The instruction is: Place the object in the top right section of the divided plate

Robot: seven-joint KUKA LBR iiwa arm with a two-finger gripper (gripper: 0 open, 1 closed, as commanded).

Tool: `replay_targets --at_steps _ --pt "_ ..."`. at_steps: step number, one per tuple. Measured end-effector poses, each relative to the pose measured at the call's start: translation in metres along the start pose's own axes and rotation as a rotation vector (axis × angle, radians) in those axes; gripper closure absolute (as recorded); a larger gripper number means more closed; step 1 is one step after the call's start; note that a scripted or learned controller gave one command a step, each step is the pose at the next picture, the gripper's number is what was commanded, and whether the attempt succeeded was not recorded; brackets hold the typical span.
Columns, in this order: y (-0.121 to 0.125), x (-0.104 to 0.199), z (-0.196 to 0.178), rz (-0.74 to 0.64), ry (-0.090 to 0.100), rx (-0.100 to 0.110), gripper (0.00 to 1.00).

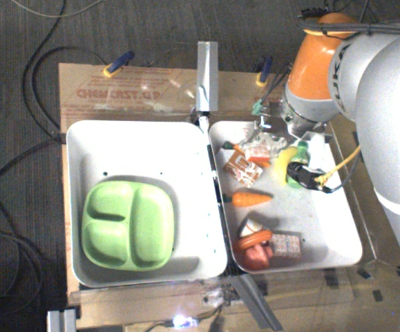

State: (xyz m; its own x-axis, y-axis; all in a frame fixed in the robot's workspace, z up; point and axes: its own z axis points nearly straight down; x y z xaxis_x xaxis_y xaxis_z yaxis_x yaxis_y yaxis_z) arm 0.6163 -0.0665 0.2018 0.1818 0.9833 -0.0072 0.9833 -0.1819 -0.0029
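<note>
Left of toy food, a glossy green divided plate (129, 224).

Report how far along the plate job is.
Nothing looks done yet: the green divided plastic plate in the left white bin holds no object. The claw is down among the toy food at the back of the right white bin, by the yellow banana. Grasping, carrying and placing remain.
</note>
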Motion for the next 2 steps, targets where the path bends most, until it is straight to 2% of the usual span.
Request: replay_targets --at_steps 1,2 --pt "-0.126 0.032 0.02 0.014 0.007 0.004 1.0" --pt "-0.158 0.124 -0.08 -0.136 0.006 -0.001 1.0"
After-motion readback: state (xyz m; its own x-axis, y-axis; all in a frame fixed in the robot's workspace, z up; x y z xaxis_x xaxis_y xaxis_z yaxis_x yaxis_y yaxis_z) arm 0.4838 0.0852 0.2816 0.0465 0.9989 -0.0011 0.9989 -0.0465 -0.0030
